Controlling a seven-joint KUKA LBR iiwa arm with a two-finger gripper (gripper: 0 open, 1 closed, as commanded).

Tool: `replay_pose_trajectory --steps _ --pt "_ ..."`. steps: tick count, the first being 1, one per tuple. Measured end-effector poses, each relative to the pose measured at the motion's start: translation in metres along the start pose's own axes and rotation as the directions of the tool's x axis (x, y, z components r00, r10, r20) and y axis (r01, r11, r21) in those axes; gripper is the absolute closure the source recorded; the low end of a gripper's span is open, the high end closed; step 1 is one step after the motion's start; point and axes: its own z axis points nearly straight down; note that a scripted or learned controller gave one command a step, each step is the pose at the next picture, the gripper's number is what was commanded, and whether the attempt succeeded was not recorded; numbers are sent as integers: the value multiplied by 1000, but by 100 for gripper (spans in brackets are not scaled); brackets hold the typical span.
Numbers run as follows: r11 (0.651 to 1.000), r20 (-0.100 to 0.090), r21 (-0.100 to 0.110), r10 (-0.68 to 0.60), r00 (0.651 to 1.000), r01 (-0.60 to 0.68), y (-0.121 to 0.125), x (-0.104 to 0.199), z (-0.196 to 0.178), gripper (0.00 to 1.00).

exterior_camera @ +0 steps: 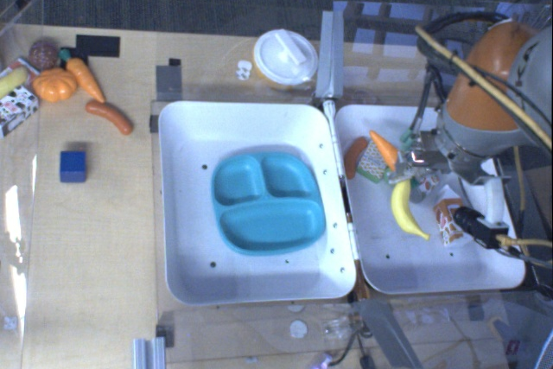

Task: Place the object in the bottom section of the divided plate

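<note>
Camera view: pale wooden worktop, two white bins side by side. Left bin holds the blue divided plate, all sections bare. Right bin is crowded: banana, carrot, small packets. Arm's jaws hang low just beside the banana's top; open or closed, cannot tell. Risk: clutter so tight the jaws could nudge neighbours or catch two items, or slip on the banana's curve.

Blue divided plate, lying flat in the left bin, well left of the gripper. Yellow banana, lying flat, just below-left of the gripper.
</note>
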Motion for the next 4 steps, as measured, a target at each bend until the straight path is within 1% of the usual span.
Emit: replay_pose_trajectory --steps 1,2,3,4 --pt "997 -1 3 82 997 -82 -23 75 1 100" --pt "969 -2 1 -246 969 246 -57 126 -10 100" --pt "969 -1 1 -246 969 246 -57 126 -10 0" --pt "969 -2 -1 -246 969 246 -56 126 -21 100"
